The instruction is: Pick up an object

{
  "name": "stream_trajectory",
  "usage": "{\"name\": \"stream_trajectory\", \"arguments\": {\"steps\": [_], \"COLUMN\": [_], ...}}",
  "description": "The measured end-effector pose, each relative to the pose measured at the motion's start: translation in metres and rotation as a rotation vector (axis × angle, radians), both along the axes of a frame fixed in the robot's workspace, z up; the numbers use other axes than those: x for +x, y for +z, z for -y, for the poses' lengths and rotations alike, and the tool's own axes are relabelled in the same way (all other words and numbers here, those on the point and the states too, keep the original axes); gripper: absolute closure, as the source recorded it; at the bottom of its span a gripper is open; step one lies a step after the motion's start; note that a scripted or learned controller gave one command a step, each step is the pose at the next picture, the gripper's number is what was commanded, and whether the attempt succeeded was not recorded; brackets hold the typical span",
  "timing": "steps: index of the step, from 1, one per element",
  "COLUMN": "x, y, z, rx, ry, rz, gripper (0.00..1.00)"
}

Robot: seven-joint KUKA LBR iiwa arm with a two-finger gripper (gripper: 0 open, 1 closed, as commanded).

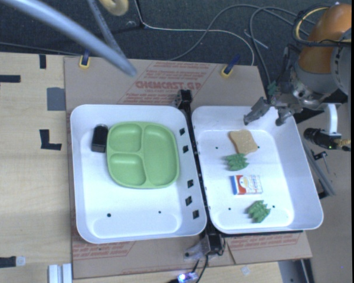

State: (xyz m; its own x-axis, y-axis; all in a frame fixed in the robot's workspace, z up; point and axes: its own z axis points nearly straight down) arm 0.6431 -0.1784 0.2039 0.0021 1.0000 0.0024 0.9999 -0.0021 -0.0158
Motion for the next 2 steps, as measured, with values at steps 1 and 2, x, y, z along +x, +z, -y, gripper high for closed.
{"name": "stream_trajectory", "arguments": {"steps": [1,2], "x": [0.003,0.006], "y": [0.01,-0.034], "z": [-0.001,-0.002], "rx": [-0.002,-0.003], "ry": [0.004,0.005], "rz": [0.014,0.011], "gripper": [0.0,0.0]}}
